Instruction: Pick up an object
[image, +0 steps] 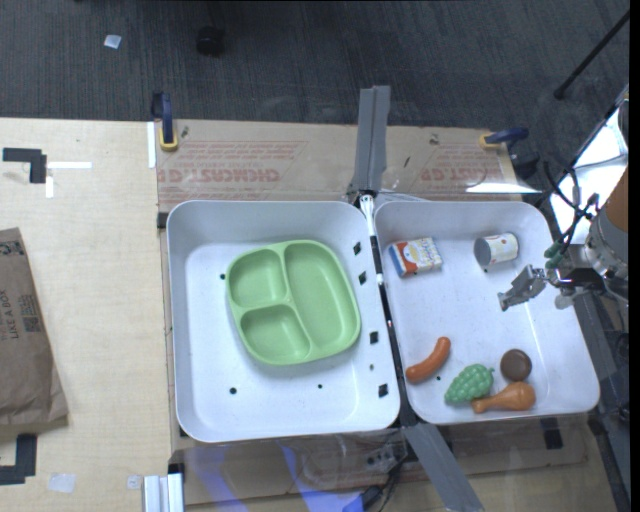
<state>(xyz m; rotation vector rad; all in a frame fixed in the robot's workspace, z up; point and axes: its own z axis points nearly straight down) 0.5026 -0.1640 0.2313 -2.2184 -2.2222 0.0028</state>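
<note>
Gripper (522, 290) hung over the right bin (570, 330), fingers apart, nothing between them.

Candidates lay in that bin: can (496, 248) nearest, box (415, 256) further left, sausage (428, 360), grapes (468, 384), brown ball (516, 364) and drumstick (505, 400) bunched along the near edge. Risk, as I judged it: the can (lying on its side) could roll off a closing finger; the bunched items invited a double or glancing grab.

Right bin (560, 400): carton (415, 256), can (496, 248) (on side), sausage (428, 360), grapes (468, 384), drumstick (506, 399), brown ball (516, 364).
</note>
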